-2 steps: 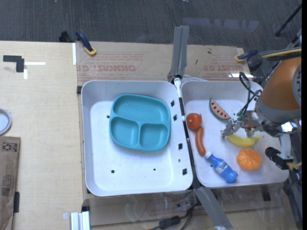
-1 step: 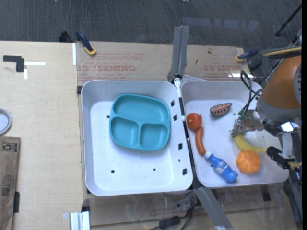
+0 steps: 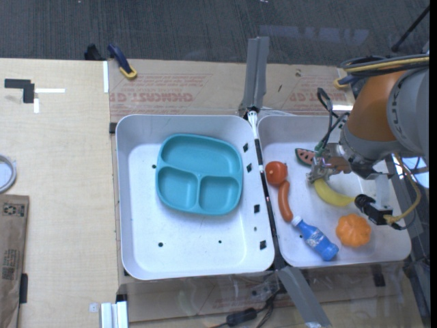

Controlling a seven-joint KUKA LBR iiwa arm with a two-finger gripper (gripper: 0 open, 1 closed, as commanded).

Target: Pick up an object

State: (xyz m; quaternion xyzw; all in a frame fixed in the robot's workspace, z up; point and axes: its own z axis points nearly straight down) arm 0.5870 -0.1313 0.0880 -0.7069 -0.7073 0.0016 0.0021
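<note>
In the camera view the gripper (image 3: 321,171) hangs low in the right bin (image 3: 382,255); whether it is parted or closed cannot be told. Just below and right of its tip lies the banana (image 3: 332,194), its long axis running from upper left down to lower right. The watermelon slice (image 3: 305,156) sits just left of the tip, and the tomato (image 3: 276,173) farther left.

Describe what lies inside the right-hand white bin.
A tomato, sausage, blue bottle, banana, orange pumpkin and watermelon slice. The arm covers the bin's right part.
</note>
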